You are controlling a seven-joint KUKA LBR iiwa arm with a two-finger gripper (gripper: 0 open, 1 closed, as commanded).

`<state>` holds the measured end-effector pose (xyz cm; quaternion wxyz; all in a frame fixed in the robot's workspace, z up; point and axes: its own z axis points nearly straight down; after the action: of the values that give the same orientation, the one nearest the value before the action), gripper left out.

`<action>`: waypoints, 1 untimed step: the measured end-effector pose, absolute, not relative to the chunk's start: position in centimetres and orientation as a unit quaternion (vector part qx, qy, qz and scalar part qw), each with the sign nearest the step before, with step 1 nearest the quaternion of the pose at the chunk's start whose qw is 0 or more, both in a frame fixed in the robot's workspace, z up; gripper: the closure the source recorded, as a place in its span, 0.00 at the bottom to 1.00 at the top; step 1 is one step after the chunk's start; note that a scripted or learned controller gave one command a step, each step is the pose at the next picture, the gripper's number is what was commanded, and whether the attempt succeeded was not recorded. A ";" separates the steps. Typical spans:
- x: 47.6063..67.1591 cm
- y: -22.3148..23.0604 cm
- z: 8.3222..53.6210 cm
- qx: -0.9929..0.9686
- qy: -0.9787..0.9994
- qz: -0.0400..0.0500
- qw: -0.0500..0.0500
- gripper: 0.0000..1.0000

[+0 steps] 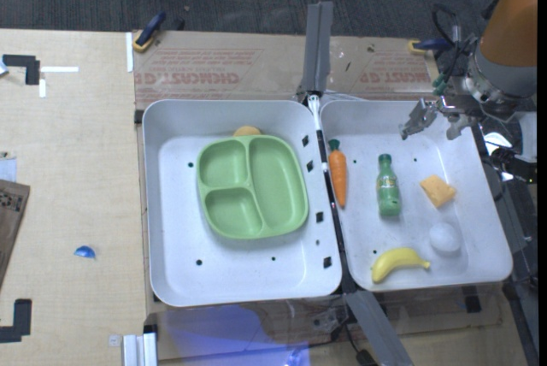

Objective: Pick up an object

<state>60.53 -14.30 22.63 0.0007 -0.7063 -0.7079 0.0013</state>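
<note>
The pincer (pixel 436 118) hangs over the right bin's (pixel 479 185) far edge, fingers apart, clamped on nothing. Carrot (pixel 338 174), green bottle (pixel 389 186) and banana (pixel 399 262) lie below.

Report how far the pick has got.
Done: nothing lifted yet; the carrot, green bottle, yellow block, white ball and banana all lie in the right bin. In hand: the gripper hangs empty above that bin's far edge. Left: descend, grasp, lift.
</note>
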 end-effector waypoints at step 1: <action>58.8 -11.4 9.2 -0.696 -0.718 0.000 0.000 0.00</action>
<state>58.84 -11.39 9.21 -0.0003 -0.6960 -0.7180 0.0001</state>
